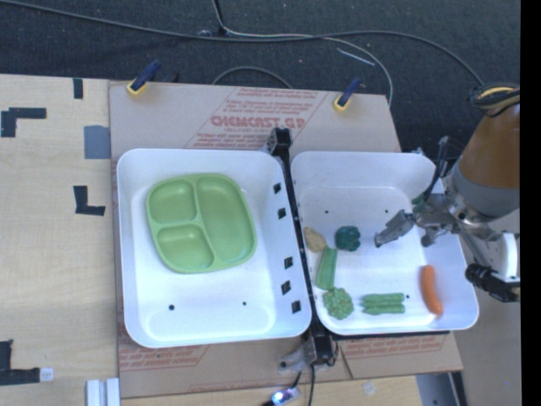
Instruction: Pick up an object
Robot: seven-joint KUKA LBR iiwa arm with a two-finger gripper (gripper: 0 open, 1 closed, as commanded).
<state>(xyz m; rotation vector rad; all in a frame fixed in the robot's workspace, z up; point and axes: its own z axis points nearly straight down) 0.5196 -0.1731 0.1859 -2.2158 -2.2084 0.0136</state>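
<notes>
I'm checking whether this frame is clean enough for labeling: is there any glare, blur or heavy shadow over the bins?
Camera view: the right bin is brightly lit, its white floor nearly washed out; the gripper looks slightly soft; the green plate and the carrot stay sharp; shadows are faint, mostly along the divider between the bins.

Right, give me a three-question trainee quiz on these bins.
1. True or false: the green plate lies in the left bin.
2. Which item lies nearest the right bin's right wall: A carrot, B broccoli, C beans?
3. Fill in: the pincer hangs over the ____ bin.

Key: 1 true; 2 A; 3 right.
</notes>
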